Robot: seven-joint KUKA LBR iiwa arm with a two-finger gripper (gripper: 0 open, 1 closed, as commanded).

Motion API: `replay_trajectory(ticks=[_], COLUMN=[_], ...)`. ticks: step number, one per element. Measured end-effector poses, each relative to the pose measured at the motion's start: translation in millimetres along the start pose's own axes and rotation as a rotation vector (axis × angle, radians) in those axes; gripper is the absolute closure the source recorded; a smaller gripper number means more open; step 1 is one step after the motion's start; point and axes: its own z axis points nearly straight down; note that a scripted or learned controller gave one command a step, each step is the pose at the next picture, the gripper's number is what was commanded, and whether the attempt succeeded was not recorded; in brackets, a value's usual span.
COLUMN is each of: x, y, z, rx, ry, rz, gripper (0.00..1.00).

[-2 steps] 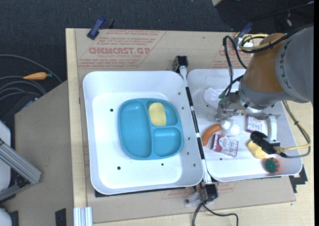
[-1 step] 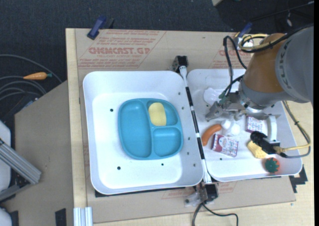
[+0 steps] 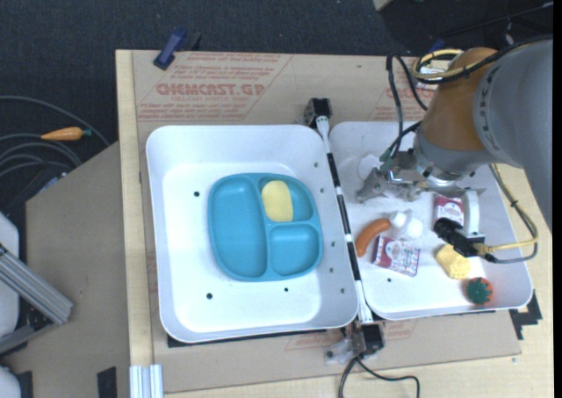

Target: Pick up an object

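Note:
My gripper [image 3: 376, 184] hangs low over the upper left part of the right bin [image 3: 518, 286], on the end of the grey and orange arm [image 3: 470, 111]. Just below it lie a small white object [image 3: 403, 221] and an orange sausage-shaped piece [image 3: 371, 235]. A red and white packet [image 3: 397, 256] lies further toward the front. A second red and white packet [image 3: 449, 210] rests to the gripper's right. A yellow block [image 3: 454, 262] and a green and red toy fruit [image 3: 477, 292] sit at the bin's front right. I see nothing held by the gripper.
The left bin [image 3: 176, 291] holds a blue divided plate [image 3: 241, 229] with a yellow piece [image 3: 277, 200] in its upper right compartment. A black clamp [image 3: 318, 110] sits at the back between the bins. A blue object [image 3: 171, 49] lies on the bench's far left corner.

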Motion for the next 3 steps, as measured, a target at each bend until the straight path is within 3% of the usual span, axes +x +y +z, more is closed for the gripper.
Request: replay_trajectory(ticks=[1, 2, 3], x=[-5, 7, 6], y=[57, 70, 70], z=[-1, 0, -11], rx=[0.0, -0.001, -0.003], ry=[0.0, 0.0, -0.002], rz=[-0.001, 0.0, -0.001], gripper=[0.0, 0.0, 1.0])
